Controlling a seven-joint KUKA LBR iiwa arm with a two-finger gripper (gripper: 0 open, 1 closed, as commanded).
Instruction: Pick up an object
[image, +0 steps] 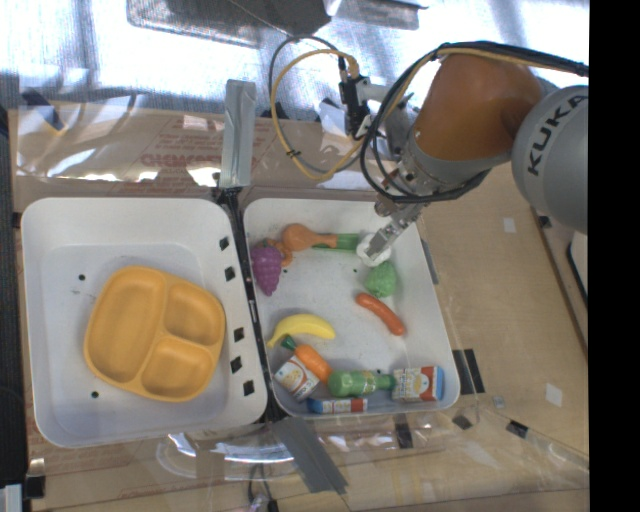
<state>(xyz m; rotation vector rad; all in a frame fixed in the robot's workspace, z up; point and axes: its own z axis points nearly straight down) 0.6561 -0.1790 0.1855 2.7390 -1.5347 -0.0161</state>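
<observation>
the grey arm (470, 105) reaches in from the right over the right bin (440, 330). the left bin (45, 300) holds a yellow divided plate (152, 332). the gripper (378, 246) hangs at the right bin's far side, just above a green toy (382, 279); whether its jaws are spread, i cannot tell. a banana (303, 327) lies nearer.
</observation>
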